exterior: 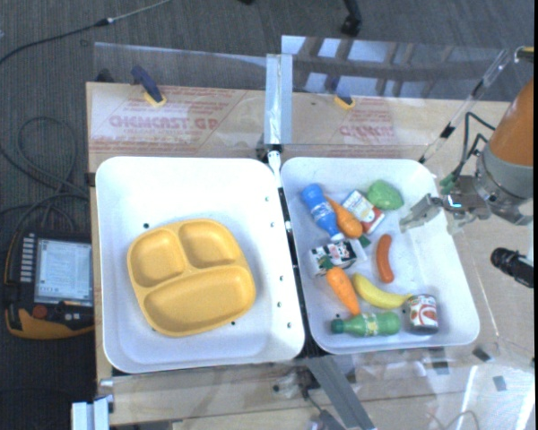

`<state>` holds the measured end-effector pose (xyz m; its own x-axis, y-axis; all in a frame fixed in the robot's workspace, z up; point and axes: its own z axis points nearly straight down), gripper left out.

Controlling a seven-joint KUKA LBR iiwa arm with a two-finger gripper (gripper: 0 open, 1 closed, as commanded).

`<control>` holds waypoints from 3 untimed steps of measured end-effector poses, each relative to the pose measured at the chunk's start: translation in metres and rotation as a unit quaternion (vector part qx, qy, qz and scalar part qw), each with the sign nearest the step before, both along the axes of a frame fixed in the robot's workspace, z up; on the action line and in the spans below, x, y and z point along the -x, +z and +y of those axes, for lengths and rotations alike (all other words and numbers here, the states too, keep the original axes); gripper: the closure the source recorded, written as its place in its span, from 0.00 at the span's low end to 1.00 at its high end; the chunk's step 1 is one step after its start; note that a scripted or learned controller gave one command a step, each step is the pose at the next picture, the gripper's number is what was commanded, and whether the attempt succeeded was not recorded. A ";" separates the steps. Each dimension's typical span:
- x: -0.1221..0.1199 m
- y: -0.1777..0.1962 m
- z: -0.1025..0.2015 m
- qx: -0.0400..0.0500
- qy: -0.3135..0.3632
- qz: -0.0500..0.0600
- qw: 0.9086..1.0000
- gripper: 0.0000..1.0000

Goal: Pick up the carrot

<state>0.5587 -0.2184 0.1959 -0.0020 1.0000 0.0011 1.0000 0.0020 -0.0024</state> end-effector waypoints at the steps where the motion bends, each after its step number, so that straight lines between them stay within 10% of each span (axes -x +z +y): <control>1: -0.038 -0.099 0.084 0.001 0.030 0.000 1.000 0.00; 2: -0.037 -0.091 0.085 0.000 0.031 0.002 1.000 1.00; 3: 0.048 -0.013 0.139 0.000 0.104 0.000 0.995 1.00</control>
